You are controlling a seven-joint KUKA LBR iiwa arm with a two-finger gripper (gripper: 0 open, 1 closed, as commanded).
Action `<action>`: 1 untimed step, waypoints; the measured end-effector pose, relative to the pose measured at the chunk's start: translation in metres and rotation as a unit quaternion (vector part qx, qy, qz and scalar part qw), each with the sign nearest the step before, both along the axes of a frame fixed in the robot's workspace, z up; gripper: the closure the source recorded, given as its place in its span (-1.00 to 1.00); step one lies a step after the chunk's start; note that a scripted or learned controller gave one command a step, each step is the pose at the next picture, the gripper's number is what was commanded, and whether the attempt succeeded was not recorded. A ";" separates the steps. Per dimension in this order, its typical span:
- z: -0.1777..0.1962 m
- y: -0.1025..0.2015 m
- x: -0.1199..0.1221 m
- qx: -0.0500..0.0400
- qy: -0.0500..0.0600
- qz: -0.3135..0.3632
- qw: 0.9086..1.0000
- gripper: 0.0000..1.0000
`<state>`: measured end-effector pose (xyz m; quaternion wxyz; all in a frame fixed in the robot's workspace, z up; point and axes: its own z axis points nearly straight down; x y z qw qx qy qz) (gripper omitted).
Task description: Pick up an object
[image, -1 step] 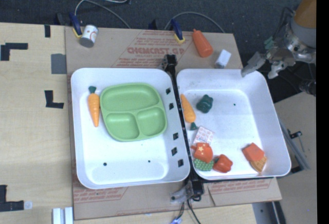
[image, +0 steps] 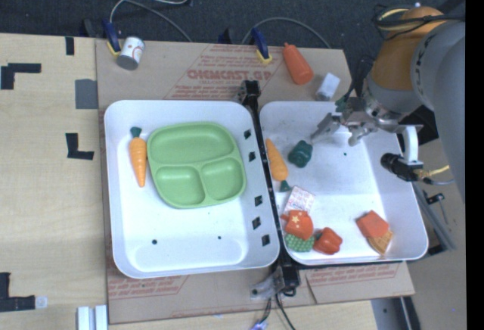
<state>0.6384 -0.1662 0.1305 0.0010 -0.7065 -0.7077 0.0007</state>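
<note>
**Gripper over the right bin, nothing held**

Over the upper part of the right bin (image: 393, 192), I saw the gripper (image: 342, 132) hanging with its two fingers spread apart and nothing between them. Just to its lower left lay a small dark green object (image: 300, 154) on the bin floor, close to one fingertip, though I could not tell whether they touched. Against that bin's left wall rested a toy carrot (image: 277, 161). Along the near edge sat a strawberry (image: 297, 224) beside a red pepper (image: 327, 241), with a small pink-and-white packet (image: 299, 199) just above them and an orange wedge (image: 375, 231) toward the right corner. In the left bin (image: 121, 192) I had a green divided plate (image: 198, 163) with a second toy carrot (image: 138, 158) lying just beside its left rim. Beyond the bins, an orange bottle-shaped toy (image: 297, 64) lay on the cardboard.
</note>
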 end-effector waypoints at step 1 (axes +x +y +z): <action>-0.041 0.055 0.012 0.000 0.000 0.000 1.000 -1.00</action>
